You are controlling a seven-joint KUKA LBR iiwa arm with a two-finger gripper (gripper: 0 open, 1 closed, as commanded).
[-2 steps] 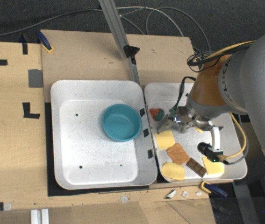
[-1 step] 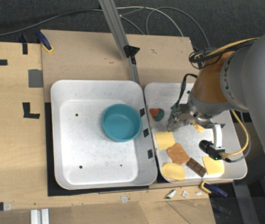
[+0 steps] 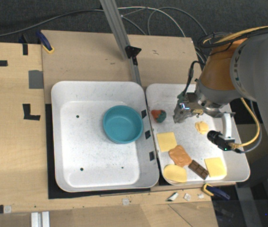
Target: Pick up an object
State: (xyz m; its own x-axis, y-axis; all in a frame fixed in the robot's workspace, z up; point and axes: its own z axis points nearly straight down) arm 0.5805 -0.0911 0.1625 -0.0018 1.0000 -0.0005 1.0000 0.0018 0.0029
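Observation:
My gripper hangs over the upper middle of the right bin, below the orange-banded wrist. A small red and green toy lies just to its left, near the bin's left wall. A small yellow chunk sits just to its lower right. Lower in the bin lie a yellow square slice, an orange-brown piece, a pale yellow oval, a dark brown bar and another yellow square. Nothing shows in the gripper's grasp.
The left bin holds a blue bowl near its right wall. A grey pole slants down to the ridge between the bins. Cables trail around the arm on the right. A blue clamp sits at the bench's front edge.

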